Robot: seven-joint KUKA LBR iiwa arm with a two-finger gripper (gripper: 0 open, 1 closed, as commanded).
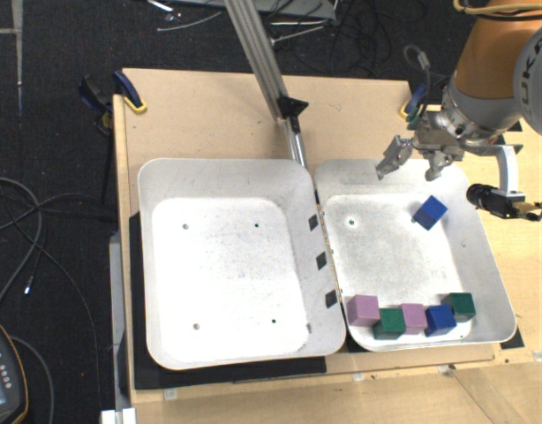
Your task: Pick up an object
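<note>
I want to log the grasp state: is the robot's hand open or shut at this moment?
Open. The two fingers of the hand are spread apart above the right white bin, with nothing between them.

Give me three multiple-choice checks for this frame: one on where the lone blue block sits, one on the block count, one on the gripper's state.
1. Where is the lone blue block?
A. left bin
B. upper part of the right bin
C. on the bench outside the bins

2. How many blocks lie in the row along the right bin's near edge?
A. three
B. five
C. seven

3. What is the gripper doing?
A. open, holding nothing, above the right bin's far edge
B. shut on a green block
C. resting in the left bin

Answers: 1 B, the block lies alone just below the gripper; 2 B, two pink, two green and one blue; 3 A, its fingers are spread with nothing between them.
</note>
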